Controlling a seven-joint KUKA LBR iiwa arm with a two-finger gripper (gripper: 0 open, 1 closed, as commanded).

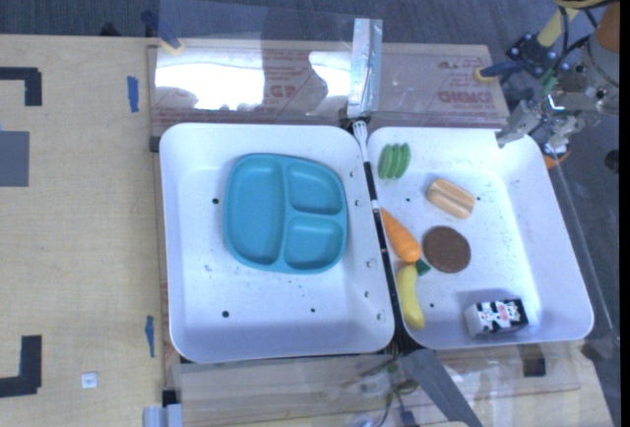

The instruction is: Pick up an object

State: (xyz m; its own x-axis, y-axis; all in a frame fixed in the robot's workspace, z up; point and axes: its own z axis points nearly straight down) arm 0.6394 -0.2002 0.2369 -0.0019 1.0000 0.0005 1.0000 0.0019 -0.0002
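Pincer (532, 125) sits at 1 o'clock over the right bin (566, 248), can't tell its state tbh. Toy hot dog bun (450, 197) prob light, stiff plastic; grab across its narrow middle.

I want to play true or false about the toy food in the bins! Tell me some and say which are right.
1. The blue divided plate sits in the left bin. True.
2. The carrot lies on the blue plate. False: it is in the right bin.
3. The brown cookie is beside the carrot. True.
4. The banana is held by the end effector. False: it lies in the right bin.
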